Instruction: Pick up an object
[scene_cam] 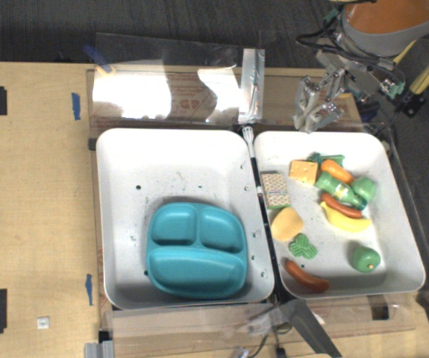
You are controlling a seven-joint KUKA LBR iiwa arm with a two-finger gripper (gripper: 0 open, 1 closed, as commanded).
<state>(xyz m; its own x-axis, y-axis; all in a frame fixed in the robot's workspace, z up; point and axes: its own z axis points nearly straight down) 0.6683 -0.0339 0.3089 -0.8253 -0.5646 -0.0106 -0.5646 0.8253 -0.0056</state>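
A pale wooden worktop (27,222) with black tape marks and short strips of blue tape carries two shallow white plastic bins side by side; beyond its far edge lies dark grey carpeted floor (162,6). A clear plastic sheet (169,92) stands behind the left white bin (117,170), catching a bright glare. That bin holds a teal plastic divided tray (197,250), lying toward its near side. The right white bin (401,245) holds toy food: a yellow cheese cube (303,171), an orange carrot (336,172), a yellow banana (346,221), a round green fruit (365,258), a red-brown sausage (306,276), a checked waffle piece (274,189) and a yellow-orange lump (286,224). The metal two-finger gripper (315,112) hangs above the far rim of the right bin, apart from all the toys, with nothing between its fingers; whether they are spread or closed I cannot tell.
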